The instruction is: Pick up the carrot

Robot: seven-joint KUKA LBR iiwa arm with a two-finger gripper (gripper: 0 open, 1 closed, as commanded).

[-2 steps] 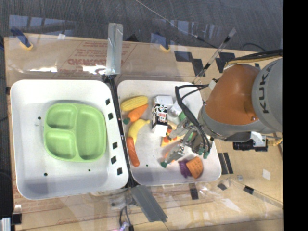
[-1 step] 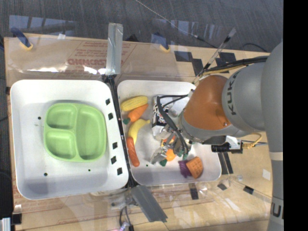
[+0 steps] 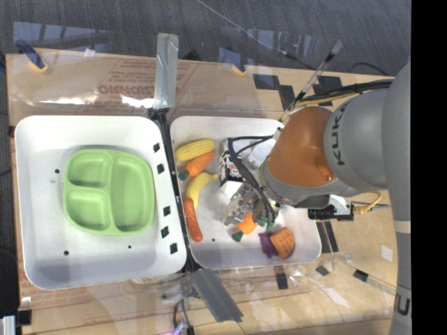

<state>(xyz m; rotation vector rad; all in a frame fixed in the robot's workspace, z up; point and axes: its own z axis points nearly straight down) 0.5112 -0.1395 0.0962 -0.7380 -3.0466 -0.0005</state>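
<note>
Grey arm (image 3: 363, 142) with orange band nearest camera, above right bin (image 3: 209, 257). End effector (image 3: 243, 208) low in that bin; cannot tell state, view cluttered. Small carrot (image 3: 246, 223) just below end effector, maybe touching; not seen lifted. Second carrot (image 3: 199, 164) up-left, beside corn (image 3: 194, 148) and banana (image 3: 198, 187). Green tray (image 3: 110, 190) far left. Pick not yet confirmed; grasp and lift remain.

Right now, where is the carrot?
The carrot lies in the right bin, near its left wall, between the corn above and the banana below, left of the claw.
</note>
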